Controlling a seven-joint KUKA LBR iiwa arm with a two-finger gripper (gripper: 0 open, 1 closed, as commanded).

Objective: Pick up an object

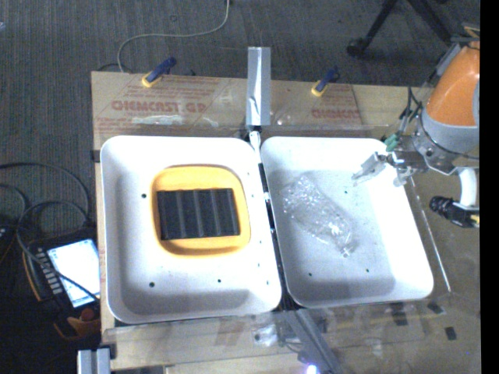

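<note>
Fingers (366, 170) of the gripper (380, 166) are being shown only as small pale prongs above the upper right part of the right bin (405, 279) — whether they are spread or closed cannot be told, and nothing is being seen between them. The gripper is being carried by the arm (452, 107), whose orange band is being seen beyond the right bin's upper right corner.

A crumpled clear plastic bottle (318, 213) is being left lying on the right bin's floor, slanting from its upper left toward its lower middle, apart from the gripper. Beside the right bin, to its left and touching it along the shared edge, the left bin (125, 271) is being occupied by a yellow tray with a black ribbed insert (199, 211).

Behind both bins, brown cardboard (109, 107) is being held by two blue-and-yellow clamps (158, 71) — red printing on it is being read as "CHEMCAST GP", repeated faintly further right. A tablet-like device with a lit screen (70, 267) is lying on the floor, well left of the left bin.
</note>
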